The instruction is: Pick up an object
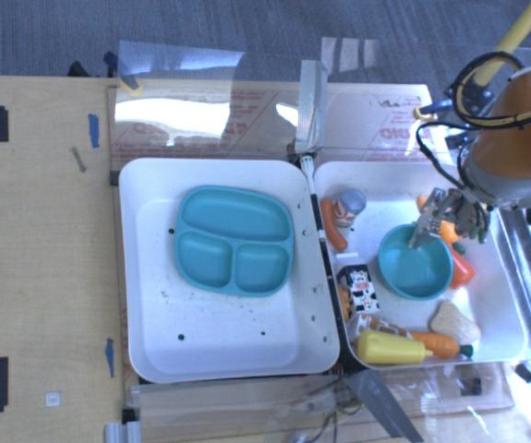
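Grey hand (428,221) over blue bowl (416,264) rim, finger spread unclear, nothing visibly held.

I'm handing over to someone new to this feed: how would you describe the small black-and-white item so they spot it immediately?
Look in the right-hand white bin, along its left wall. Just left of the blue bowl and above the yellow bottle lies the cow-patterned carton. It is the only black-and-white patched item among orange, yellow and blue neighbours.

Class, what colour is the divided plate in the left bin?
Teal blue divided plastic plate, clearest in the camera view.
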### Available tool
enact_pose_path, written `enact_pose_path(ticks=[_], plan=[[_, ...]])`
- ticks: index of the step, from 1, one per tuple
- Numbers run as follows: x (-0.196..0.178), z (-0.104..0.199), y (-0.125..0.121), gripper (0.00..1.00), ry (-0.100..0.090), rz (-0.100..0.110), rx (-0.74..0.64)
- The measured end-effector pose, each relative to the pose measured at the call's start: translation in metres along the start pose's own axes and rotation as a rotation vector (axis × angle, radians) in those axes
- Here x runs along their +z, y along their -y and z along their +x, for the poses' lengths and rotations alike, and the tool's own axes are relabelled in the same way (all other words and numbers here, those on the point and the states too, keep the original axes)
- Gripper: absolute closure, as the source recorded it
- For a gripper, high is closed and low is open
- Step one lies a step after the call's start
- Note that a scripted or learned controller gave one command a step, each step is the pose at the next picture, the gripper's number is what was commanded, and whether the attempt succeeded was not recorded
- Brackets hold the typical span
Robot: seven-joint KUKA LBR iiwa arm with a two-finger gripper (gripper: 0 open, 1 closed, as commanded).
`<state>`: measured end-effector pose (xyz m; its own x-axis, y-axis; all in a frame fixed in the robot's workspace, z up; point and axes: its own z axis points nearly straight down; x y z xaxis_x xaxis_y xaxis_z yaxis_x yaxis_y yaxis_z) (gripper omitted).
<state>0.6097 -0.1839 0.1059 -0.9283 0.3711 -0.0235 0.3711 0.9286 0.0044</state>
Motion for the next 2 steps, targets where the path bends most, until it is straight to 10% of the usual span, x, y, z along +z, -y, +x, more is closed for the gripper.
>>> enact_pose_path(ticks=[1, 2], plan=[[-0.0995, -0.0284, -0.0376, 1.00, -0.005, 0.001, 0.089], [-0.0936, -0.0262, -0.0354, 0.00, -0.016, 0.004, 0.091]])
